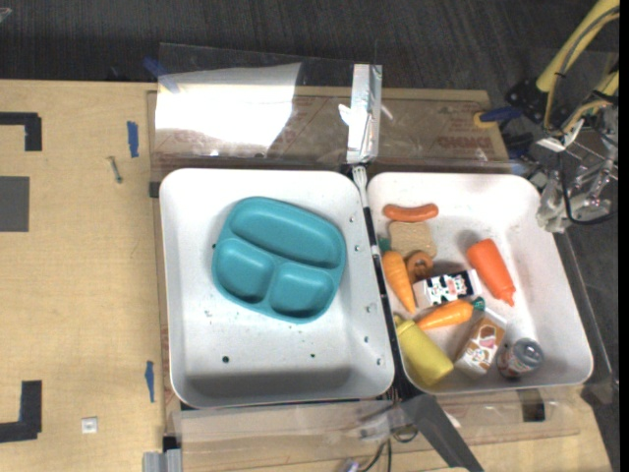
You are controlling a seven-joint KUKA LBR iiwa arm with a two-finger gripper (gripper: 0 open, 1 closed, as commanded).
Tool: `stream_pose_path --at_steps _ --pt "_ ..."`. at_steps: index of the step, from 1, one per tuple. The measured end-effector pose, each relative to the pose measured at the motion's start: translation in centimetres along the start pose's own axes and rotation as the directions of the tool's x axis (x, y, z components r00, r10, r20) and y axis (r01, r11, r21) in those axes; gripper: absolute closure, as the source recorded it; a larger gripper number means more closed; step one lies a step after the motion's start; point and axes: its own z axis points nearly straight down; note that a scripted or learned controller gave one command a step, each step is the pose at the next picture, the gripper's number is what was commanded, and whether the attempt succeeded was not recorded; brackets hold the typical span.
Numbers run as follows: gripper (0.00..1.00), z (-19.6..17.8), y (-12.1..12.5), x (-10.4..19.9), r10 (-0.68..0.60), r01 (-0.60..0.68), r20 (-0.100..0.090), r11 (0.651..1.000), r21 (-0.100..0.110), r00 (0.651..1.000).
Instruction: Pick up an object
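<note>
Two bins: teal tray left, toy food crowded right; pincer state unclear.

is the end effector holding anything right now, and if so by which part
It cannot be told. The objects seen, such as the sausage, the carrots and the yellow bottle, all lie loose in the right bin.

Over on the left, the left bin holds a teal divided plate, three compartments up, sitting slightly toward the bin's far side. Behind both bins, a clear plastic sheet glares white along the table's far edge. Black tape marks dot the tan table near its left edge.
</note>
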Motion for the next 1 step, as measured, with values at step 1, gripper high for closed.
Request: stream_pose_path --at_steps 1 --pt "1.00 2.52 -1.85 -7.27 0.011 -0.011 0.001 1.000 -0.013 1.000"
